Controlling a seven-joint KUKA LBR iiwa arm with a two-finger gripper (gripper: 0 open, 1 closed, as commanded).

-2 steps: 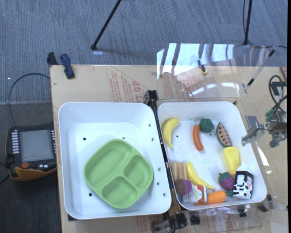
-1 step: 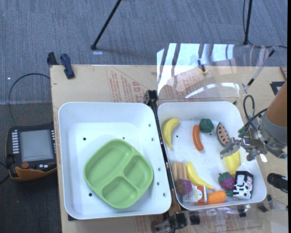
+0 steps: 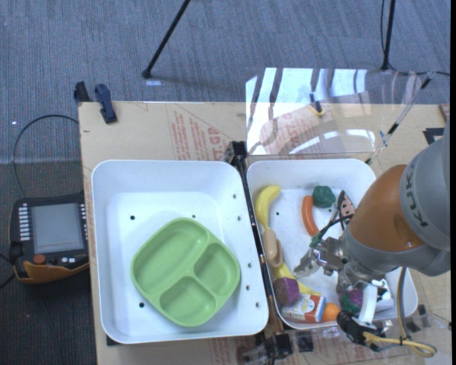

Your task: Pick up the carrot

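Carrot (image 3: 309, 216) sits in the right bin (image 3: 362, 171), upper-middle of that bin, lying roughly upright in frame, orange, with a green broccoli-like piece (image 3: 323, 196) touching or just beside its top end. Banana (image 3: 266, 201) is to its left, with bare white floor between the 2.

My claw (image 3: 342, 268) is low in the same bin, lower right of frame, below and right of the carrot and apart from it. Wrist hardware covers the tips (can't tell whether I'm wide or narrow, so not guessing). Nothing orange is visibly pinched between my tips, so I count the carrot as not picked.

Step in hand, my read: approach phase, not yet lined up on target.

Clutter near me: purple piece (image 3: 286, 289) and a small carton (image 3: 308, 308) at bottom of the bin, bread-like piece (image 3: 271, 247) along the left wall. Left bin (image 3: 114, 196) carries 1 green divided plate (image 3: 185, 271), irrelevant.

Next move calls for: shift up-left in frame until centred over the carrot's middle, turn the wrist so the 2 tips straddle its narrow width, then descend. Risk as I see it: catching the green piece at the top end, so aim mid-body or slightly lower.
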